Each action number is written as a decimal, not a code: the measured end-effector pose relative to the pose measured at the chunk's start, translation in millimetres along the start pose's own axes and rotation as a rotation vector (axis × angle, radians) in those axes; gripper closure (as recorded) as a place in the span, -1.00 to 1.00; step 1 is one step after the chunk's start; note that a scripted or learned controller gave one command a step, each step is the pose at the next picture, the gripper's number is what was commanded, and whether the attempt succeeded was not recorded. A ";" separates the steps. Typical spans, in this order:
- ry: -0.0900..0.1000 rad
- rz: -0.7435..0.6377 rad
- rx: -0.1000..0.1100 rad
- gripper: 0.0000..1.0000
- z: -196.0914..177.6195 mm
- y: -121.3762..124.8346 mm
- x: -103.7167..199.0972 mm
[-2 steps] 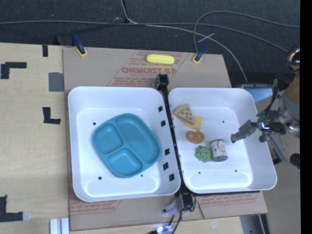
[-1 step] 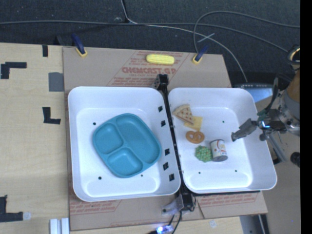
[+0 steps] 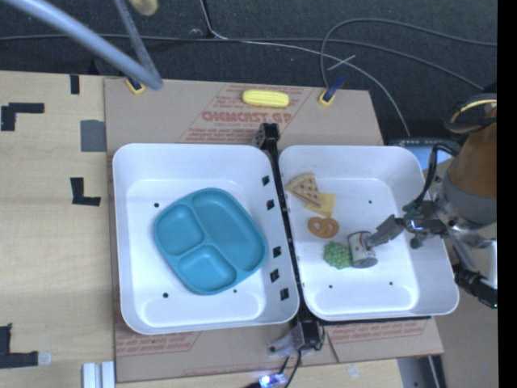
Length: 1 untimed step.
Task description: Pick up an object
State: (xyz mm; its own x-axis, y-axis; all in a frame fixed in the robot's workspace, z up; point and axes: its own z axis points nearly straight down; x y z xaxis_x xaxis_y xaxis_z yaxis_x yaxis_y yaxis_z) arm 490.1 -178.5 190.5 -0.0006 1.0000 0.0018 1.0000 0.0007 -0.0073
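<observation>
So the right bin [image 3: 404, 293] has a few small bits in it: a green leafy-looking piece [image 3: 337, 255], a round brown pretzel-ish thing [image 3: 322, 227], and a yellow wedge that looks like a pizza slice or cheese [image 3: 310, 191] further up near the divider. The gripper [image 3: 363, 251] is down in that bin, its tip sitting right beside the green piece, basically touching its right edge, but the green piece is next to the tip rather than visibly between anything. Can't tell how the jaws stand, they're too small and blurry. The arm [image 3: 468, 176] comes in from the right and slants down-left over the bin's right wall. The left bin [image 3: 137, 289] holds a blue divided plate [image 3: 210, 239], and a yellow corn-like toy [image 3: 265, 98] lies on the cardboard behind the bins
</observation>
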 end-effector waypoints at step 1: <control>-0.001 0.000 -0.003 -1.00 44.3 0.7 -4.0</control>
State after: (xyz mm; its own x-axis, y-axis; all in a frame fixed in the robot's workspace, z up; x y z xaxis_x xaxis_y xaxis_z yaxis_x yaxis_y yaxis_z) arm 490.5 -182.5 146.2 -0.0003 1.0000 0.0006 1.0000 0.0003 -0.0046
